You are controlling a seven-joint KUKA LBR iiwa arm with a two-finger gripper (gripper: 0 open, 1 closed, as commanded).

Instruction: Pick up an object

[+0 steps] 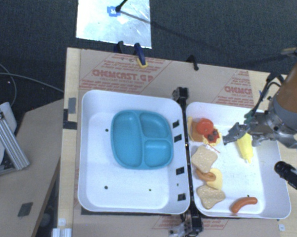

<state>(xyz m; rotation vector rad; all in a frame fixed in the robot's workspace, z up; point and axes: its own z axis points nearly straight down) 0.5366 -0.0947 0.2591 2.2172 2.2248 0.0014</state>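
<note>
The claw [238, 134] is seen over the upper part of the right bin [280, 202], just beside the yellow banana-like piece [245, 147], with the red tomato-like piece [205, 126] a little to its left; whether its tips are apart or together cannot be told, since they are small and dark against the bin floor, and nothing is seen between them. For the step in hand, a single target should be settled upon, and the yellow piece appears the nearest candidate: the claw would best be centred across its narrow width, brought straight down, and closed only once the tips straddle it, so that it is not nudged toward the bin wall. The crowded stack by the divider should be avoided, as neighbours might be caught. By count, two white bins are carried on the counter [67, 134]. In the left bin [93, 188] one blue divided plate [141, 139] is lying. In the right bin are counted one red piece, one yellow piece, two bread-like slices [204, 159] [210, 196], one sausage [244, 203], and what is probably one orange-yellow piece [211, 176] between the slices.
</note>
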